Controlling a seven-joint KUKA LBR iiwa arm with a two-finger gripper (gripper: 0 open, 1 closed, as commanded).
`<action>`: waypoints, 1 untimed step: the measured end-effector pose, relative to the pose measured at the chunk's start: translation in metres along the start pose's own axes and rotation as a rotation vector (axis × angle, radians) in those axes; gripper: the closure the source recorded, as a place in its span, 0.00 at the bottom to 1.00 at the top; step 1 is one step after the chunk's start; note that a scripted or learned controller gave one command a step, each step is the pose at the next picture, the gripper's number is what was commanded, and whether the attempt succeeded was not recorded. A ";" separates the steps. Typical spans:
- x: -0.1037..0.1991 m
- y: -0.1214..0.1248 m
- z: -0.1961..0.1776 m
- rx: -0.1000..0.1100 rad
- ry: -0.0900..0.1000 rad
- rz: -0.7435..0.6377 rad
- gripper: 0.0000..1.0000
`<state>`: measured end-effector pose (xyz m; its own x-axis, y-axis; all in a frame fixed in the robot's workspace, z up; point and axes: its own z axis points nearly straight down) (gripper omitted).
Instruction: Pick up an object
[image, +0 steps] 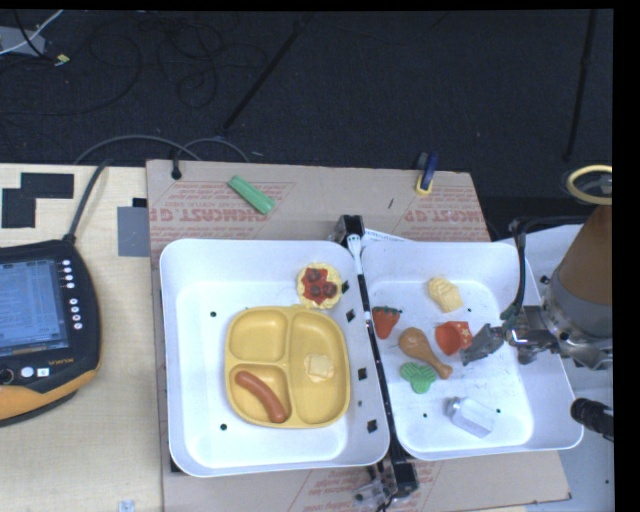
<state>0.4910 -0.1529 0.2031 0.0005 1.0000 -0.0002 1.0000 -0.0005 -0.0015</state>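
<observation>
Red toy (452, 336) in right bin (505, 262) | gripper (484, 343) touching its edge, grip unreadable | arm (590, 270) cropped at right

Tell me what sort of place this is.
Most likely a robotics lab bench set up for grasping trials: two white bins of toy food such as a sausage, a teach pendant at the left, and the arm's gripper over the right-hand bin.

Yellow divided plate (262, 340) with a red-brown sausage (260, 395); white bins (190, 300); green marker (250, 194); orange drumstick (424, 351).
</observation>
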 end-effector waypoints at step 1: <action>-0.001 0.000 -0.010 0.002 0.001 0.001 1.00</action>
<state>0.4910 -0.1538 0.2130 0.0017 1.0000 0.0007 1.0000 -0.0017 -0.0031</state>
